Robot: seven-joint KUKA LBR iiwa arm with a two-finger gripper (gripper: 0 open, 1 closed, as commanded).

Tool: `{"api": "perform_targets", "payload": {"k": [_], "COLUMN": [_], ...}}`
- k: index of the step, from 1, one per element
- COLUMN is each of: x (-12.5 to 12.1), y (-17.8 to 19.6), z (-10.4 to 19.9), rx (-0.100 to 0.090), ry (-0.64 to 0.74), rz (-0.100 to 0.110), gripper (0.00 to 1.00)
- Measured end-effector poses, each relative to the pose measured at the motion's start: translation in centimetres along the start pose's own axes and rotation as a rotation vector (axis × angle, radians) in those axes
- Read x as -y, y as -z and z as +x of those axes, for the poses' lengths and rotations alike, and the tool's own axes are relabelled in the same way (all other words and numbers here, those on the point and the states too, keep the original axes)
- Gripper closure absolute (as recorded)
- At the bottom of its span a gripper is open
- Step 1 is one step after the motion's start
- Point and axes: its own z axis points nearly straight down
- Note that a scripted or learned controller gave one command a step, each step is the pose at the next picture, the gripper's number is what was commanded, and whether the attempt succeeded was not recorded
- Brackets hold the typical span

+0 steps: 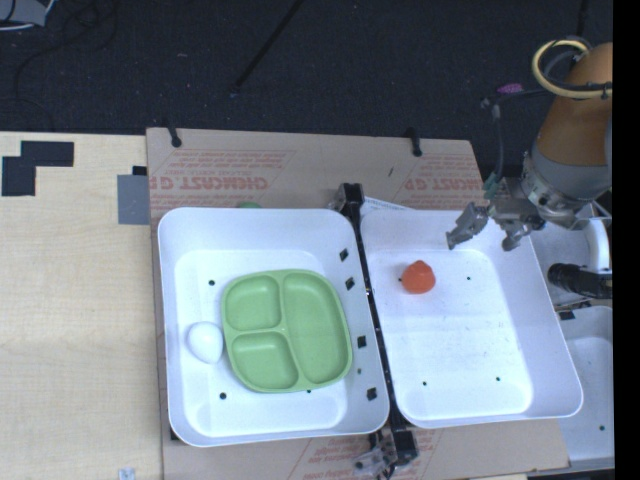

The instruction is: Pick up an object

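- At the far left, the pale wooden surface runs as bare light board, with black angular marks and a small grey rectangle near its upper edge.
- Behind it, across the top of the view, the room shows as a dark carpeted floor with loose cables lying on it.
- A brown cardboard sheet with red printed lettering lies on the surface under both bins, its far edge held by two dark clips.
- The left shallow white plastic bin holds a light green plastic plate divided into three compartments, lying flat near the bin's middle.
- A small white egg-shaped object rests just beside the plate's left edge, on the bin floor.
- A black clamped strip joins the two bins where their walls meet.
- The right shallow white plastic bin holds a small orange-red rounded object, alone in the upper left part of its floor.
- The grey two-finger gripper hovers over the right bin's far edge, up and to the right of the orange-red object and apart from it; its fingers are spread open with nothing between them.
- The grey arm with its orange band rises behind the gripper at the right.
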Motion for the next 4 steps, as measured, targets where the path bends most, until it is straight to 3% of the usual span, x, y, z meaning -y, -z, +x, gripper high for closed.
{"api": "perform_targets", "payload": {"k": [1, 4], "x": [-0.2, -1.4], "y": [0.8, -14.3], "z": [0.0, -0.1], "rx": [0.002, 0.002], "ry": [0.002, 0.003], "rz": [-0.014, -0.011], "gripper": [0.0, 0.0]}}
